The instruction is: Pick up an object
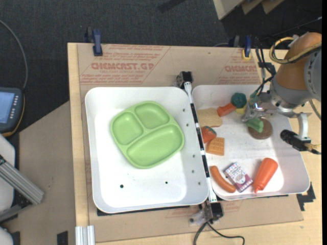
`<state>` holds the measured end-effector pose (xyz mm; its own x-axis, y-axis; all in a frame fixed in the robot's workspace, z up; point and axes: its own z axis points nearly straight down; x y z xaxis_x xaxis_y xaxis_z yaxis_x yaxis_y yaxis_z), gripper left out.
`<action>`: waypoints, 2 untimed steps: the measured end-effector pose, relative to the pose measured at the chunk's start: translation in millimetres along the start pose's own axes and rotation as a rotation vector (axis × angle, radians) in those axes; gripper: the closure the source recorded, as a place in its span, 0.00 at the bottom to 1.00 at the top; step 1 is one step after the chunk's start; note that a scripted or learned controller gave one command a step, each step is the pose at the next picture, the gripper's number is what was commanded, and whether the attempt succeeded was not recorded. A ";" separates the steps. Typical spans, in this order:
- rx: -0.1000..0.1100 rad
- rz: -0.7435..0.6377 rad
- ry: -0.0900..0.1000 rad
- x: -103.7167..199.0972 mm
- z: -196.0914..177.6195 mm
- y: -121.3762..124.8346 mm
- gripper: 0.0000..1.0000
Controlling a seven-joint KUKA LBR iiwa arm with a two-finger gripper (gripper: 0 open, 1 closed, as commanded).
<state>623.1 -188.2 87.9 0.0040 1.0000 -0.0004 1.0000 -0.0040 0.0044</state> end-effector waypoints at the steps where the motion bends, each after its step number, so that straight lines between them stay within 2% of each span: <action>1: -0.009 -0.009 -0.003 27.1 -91.0 38.0 1.00; 2: 0.010 -0.004 0.004 67.0 -104.1 -47.3 1.00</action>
<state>575.6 -120.9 191.7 0.0003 1.0000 0.0031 1.0000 -0.0003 -0.0059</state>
